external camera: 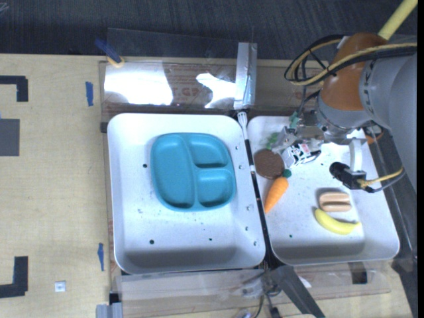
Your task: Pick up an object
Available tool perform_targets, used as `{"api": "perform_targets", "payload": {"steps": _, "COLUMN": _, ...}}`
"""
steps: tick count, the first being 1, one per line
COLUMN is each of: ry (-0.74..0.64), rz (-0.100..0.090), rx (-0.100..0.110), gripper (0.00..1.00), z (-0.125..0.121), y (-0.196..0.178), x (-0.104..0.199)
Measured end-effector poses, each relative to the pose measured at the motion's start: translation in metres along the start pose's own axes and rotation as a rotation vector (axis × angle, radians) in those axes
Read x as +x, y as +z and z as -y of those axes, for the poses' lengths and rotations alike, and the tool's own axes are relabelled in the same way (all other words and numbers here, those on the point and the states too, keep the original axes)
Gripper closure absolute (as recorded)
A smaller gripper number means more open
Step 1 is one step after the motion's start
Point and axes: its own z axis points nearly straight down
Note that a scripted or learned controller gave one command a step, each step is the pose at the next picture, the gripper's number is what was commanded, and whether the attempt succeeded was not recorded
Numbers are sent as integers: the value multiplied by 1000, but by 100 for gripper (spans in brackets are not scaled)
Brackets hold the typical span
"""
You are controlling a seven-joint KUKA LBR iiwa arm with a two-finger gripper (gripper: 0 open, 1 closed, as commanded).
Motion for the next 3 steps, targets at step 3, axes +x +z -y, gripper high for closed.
{"api": "perform_targets", "payload": {"steps": 3, "ry": -265, "rz": 10, "rx": -10, "gripper": 0, "z": -22, "y": 10, "x": -17}}
